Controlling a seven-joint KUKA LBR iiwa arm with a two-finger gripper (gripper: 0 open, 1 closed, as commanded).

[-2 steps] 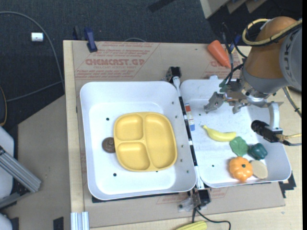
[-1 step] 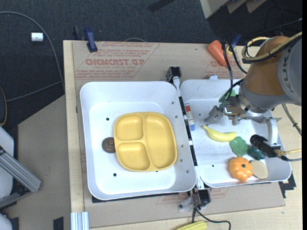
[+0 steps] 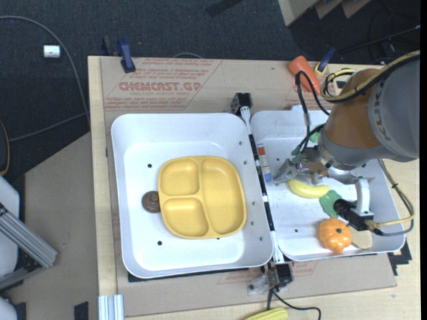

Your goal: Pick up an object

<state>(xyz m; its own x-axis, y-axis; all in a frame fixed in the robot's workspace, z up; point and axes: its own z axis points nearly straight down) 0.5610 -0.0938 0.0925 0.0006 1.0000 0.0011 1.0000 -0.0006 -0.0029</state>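
The claw (image 3: 299,170) hangs low over the right bin (image 3: 283,127), its metal tips near the bin's left wall, just up and left of a yellow banana (image 3: 308,189). Whether it is spread or closed I cannot tell — the wrist hides the gap, and nothing visibly sits between the tips.

The banana lies flat on the bin floor, touching or nearly touching a green object (image 3: 329,202) at its right end. Below these sits a small orange pumpkin (image 3: 334,235), with a pale tan piece (image 3: 363,240) just beside it near the front rim.

The risk, as I judge it, is crowding: a closing claw could nudge the banana against the green object and slide it away, or pinch the curved skin off-centre so it slips out. The bin's left wall also leaves little room for the tips on that side.

The left bin (image 3: 133,245) holds a yellow divided plate (image 3: 200,195) and a small brown disc (image 3: 151,201) against its left edge. Both bins rest on a brown cardboard sheet (image 3: 160,84) — around it, dark carpet (image 3: 53,5) and loose cables.
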